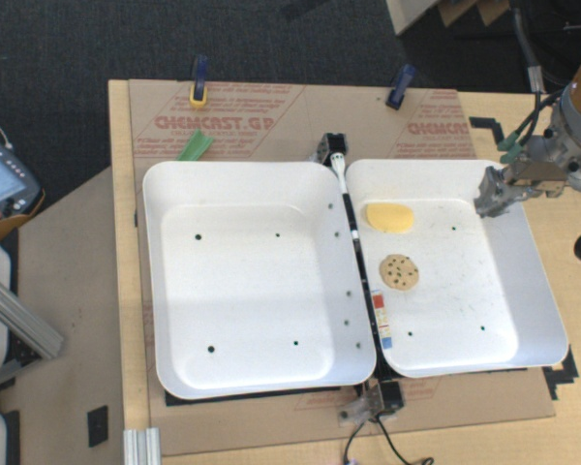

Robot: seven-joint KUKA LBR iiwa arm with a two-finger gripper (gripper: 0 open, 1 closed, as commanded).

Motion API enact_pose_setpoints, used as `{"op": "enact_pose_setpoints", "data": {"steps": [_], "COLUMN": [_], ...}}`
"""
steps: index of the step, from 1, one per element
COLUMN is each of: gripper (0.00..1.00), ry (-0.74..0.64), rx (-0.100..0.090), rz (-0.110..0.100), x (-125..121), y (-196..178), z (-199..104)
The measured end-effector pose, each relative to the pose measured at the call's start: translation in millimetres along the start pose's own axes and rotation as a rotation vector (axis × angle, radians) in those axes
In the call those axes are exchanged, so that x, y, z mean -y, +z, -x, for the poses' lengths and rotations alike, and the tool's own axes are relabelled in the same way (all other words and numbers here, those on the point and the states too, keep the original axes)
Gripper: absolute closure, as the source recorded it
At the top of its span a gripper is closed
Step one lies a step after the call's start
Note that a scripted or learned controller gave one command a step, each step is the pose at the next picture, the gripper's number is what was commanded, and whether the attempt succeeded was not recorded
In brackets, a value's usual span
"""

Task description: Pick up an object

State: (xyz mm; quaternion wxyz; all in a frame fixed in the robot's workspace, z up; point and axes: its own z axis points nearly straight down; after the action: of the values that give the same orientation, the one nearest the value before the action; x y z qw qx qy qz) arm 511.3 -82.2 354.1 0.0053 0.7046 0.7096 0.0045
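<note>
A dark carpeted floor surrounds the surface (271, 114), which carries two white bins. The left bin (242, 274) sits beside the right bin (465, 269). The gripper (491, 199) hangs over the right bin's upper right edge; whether it is spread cannot be told. In the right bin a yellow piece (390, 218) lies near a round cookie (399, 272).

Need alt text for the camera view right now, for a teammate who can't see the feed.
The gripper hangs over the right bin's far right edge, away from the yellow piece and the chocolate-chip cookie lying near that bin's left side. The left bin sits alongside it.
</note>
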Motion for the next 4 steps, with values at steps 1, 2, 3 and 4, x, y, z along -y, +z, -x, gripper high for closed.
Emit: {"op": "enact_pose_setpoints", "data": {"steps": [1, 2, 3, 4], "gripper": [1.0, 1.0, 1.0, 1.0], "ry": [0.012, 0.002, -0.002, 0.001], "rx": [-0.002, 0.0, -0.005, -0.003], "rz": [-0.022, -0.005, -0.022, -0.002], "x": [35.7, -4.1, -1.0, -23.5], "y": [71.0, 14.2, 77.5, -12.5], "z": [38.5, 5.1, -78.0, -114.8]}}
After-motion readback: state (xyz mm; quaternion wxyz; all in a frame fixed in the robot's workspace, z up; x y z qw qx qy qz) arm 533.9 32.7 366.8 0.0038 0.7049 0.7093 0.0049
